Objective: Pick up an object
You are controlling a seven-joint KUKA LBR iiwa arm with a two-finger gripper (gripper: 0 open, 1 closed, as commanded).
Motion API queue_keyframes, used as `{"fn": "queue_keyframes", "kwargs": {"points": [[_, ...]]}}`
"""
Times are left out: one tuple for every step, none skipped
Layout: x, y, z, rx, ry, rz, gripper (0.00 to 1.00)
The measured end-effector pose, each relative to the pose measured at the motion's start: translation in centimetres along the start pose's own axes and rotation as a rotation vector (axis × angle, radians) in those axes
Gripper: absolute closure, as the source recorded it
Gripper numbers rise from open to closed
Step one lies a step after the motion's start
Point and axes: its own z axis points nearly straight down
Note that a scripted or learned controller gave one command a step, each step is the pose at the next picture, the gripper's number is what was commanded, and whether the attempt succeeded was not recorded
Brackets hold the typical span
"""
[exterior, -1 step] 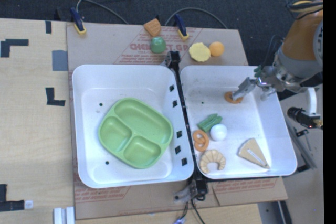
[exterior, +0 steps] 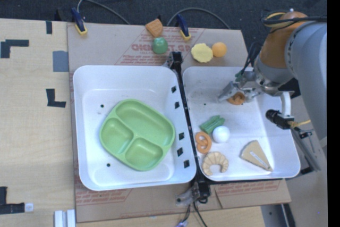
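Observation:
My gripper is low in the right bin, near its back wall. A small orange-brown object lies directly under it, partly covered by it. Whether the object is gripped is unclear. In front of it, in the same bin, lie a green vegetable piece, a white ball, a pretzel, a croissant and a tan wedge.
The left bin holds a green divided plate. Behind the bins on the cardboard sit an orange block, a green ball, a yellow lemon and an orange. A black divider runs between the bins.

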Motion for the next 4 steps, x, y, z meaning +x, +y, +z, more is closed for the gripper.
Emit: {"fn": "queue_keyframes", "kwargs": {"points": [[-0.8,2.8,0.3,0.002,0.001,-0.002,0.0],[2.2,1.4,0.3,0.004,0.002,0.0,0.0],[3.7,0.6,0.3,0.004,0.001,0.0,0.0],[3.7,0.7,-0.7,0.003,-0.001,-0.001,1.0]]}}
